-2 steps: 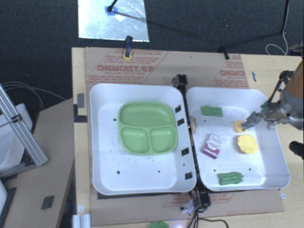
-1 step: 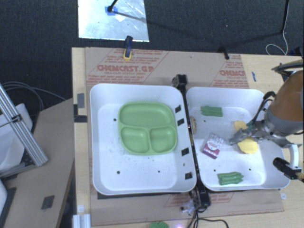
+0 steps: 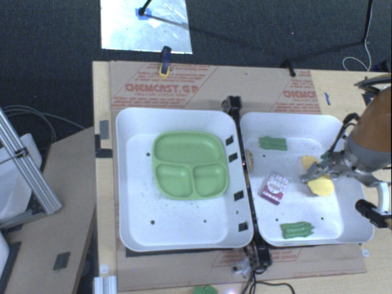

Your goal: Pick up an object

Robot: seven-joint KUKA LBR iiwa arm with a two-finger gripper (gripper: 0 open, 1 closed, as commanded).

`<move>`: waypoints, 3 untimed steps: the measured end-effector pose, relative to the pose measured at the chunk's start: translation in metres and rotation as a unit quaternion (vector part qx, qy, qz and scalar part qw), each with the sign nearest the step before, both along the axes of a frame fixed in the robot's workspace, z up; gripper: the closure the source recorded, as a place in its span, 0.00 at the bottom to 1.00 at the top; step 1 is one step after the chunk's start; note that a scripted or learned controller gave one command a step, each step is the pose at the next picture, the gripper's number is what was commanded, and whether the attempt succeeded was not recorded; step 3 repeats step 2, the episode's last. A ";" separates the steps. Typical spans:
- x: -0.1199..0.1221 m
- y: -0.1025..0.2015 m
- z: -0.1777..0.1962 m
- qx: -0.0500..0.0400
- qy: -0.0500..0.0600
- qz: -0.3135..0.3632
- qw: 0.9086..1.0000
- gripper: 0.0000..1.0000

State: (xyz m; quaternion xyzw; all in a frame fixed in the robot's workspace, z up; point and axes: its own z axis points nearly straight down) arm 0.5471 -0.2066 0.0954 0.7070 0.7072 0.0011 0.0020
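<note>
Tool low in right bin, reaching in from right edge, tip between two yellow pieces. Finger spread: cannot tell, dark linkage blurs into shadow. Nothing seen between fingers. Grey arm with orange band above, cables looping over bin's right rim.

Right bin contents:
- yellow lump, just below and touching or nearly touching tool tip
- small yellow piece, just above tool tip, close beside it
- green block, upper left area, lying flat, apart from tool
- green ridged piece, near front wall, well apart from tool
- red-and-white packet, centre-left, tilted, near but clear of yellow lump

Left bin: green tray with three compartments, one long on top, two smaller below; sits about mid-bin, upright, flat.

Both bins side by side on cardboard sheet with red print, on tan surface. Black clips along seam between bins. Yellow-and-blue clamp at sheet's far edge. Shiny foil square on dark carpet beyond. Metal frame at far left.
</note>
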 end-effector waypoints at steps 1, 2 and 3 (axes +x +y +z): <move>0.001 0.067 -0.012 0.002 0.002 0.004 1.000 1.00; -0.006 0.159 0.095 0.002 -0.002 0.006 1.000 1.00; -0.006 0.159 0.095 0.002 -0.002 0.006 1.000 1.00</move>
